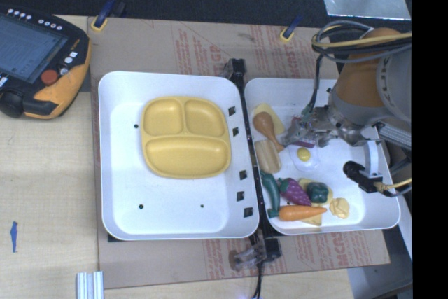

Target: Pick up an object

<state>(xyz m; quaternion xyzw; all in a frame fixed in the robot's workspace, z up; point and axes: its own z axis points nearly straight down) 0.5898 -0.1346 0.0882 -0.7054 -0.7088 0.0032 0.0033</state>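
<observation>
The right bin (pixel 364 219) holds toy food. A brown drumstick (pixel 266 126) and a tan bread piece (pixel 268 156) lie by its left wall. A fried egg with a yellow yolk (pixel 304 155) sits mid-bin. Along the front lie a green vegetable (pixel 270 192), purple grapes (pixel 295 190), a dark green piece (pixel 317 191), an orange carrot (pixel 301 213) and a small yellow piece (pixel 339 207). My gripper (pixel 306 131) reaches in from the right and hangs low just behind the egg, over the middle of the bin.
The left bin (pixel 119 171) carries a yellow divided plate (pixel 186 136). A teach pendant (pixel 35 63) lies at the bench's left end. Black clips (pixel 238 68) join the two bins. The arm's cables (pixel 350 35) loop above the right bin.
</observation>
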